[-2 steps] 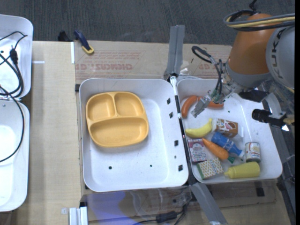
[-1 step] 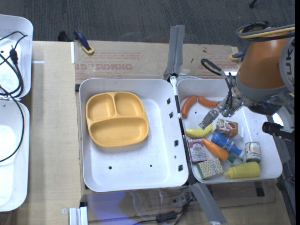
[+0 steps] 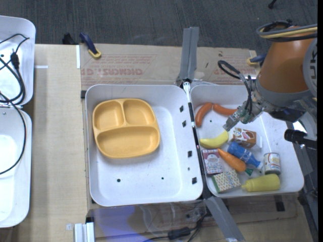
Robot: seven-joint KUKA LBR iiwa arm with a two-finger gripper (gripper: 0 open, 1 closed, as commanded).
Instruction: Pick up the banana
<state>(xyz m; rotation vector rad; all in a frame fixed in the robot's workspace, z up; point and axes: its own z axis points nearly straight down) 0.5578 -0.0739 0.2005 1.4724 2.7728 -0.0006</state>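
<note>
The banana (image 3: 215, 139) is small and yellow, lying curved in the right bin (image 3: 291, 150) near its left wall. My gripper (image 3: 233, 123) hangs just above and to the right of the banana's upper tip, pointing down-left from the orange-banded arm. Nothing shows between its tips, and the banana rests on the bin floor.
Around the banana lie a red-orange sausage (image 3: 212, 110), a carrot (image 3: 232, 160), a blue bottle (image 3: 243, 153), a small brown carton (image 3: 246, 136), a can (image 3: 272, 162), a yellow mustard bottle (image 3: 261, 183) and two flat packets (image 3: 225, 180). A yellow divided plate (image 3: 126, 127) sits in the left bin (image 3: 146, 185).
</note>
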